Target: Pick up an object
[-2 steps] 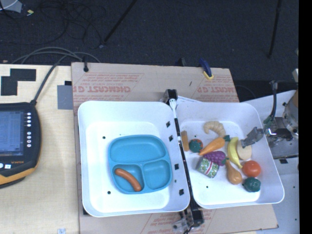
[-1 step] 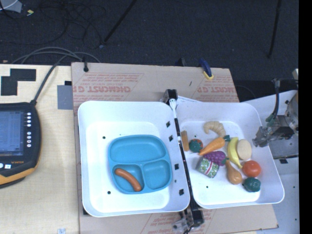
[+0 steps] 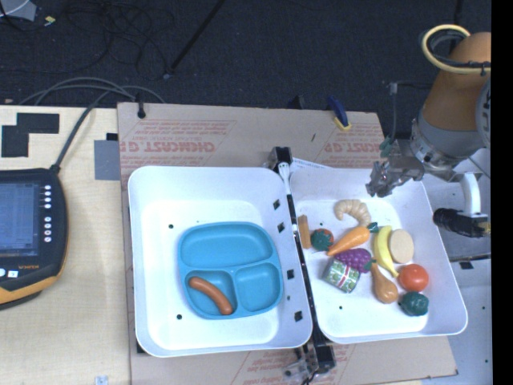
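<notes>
The gripper [image 3: 383, 179] hovers above the croissant [image 3: 353, 209], its jaws' state unclear, and could slip because toys crowd beside it.

Glossy white plastic on both bins [image 3: 152, 215], light gleaming off the rims. That blue divided tray [image 3: 232, 251] looks smooth, matt plastic. Shiny toy tomato [image 3: 413, 277] catching a highlight, and plain brown cardboard [image 3: 208, 135] underneath, dull and printed.

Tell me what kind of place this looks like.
Probably a robotics lab bench, not a kitchen. The arm's gripper hangs over a white bin of toy food, a control pendant lies on the bench, and loose cables run behind.
</notes>
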Controlling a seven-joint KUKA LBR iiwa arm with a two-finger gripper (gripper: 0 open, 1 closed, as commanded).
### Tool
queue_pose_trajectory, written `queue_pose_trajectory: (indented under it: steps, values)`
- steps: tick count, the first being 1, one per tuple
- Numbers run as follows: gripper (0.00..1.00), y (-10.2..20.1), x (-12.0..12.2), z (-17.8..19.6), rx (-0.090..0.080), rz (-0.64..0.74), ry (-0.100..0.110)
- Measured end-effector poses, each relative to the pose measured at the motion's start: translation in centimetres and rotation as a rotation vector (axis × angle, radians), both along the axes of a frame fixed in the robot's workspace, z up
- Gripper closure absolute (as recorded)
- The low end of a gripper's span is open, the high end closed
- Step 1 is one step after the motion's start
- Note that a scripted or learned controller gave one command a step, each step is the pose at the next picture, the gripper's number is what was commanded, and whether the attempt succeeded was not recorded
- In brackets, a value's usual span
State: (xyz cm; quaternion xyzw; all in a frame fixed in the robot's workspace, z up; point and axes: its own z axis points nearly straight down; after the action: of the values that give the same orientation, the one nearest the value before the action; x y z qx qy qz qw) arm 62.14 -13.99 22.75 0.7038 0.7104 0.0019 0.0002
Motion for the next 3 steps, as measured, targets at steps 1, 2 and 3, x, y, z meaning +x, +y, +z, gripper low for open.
queue_pose_trajectory:
  steps: [1, 2, 3]
  values:
    - [1.00, -6.4, -4.3, 5.9, -0.006, -0.014, 0.000]
    - [1.00, -2.5, 2.2, 1.1, -0.002, -0.005, 0.003]
    - [1.00, -6.0, -6.5, 1.1, -0.001, -0.014, 0.010]
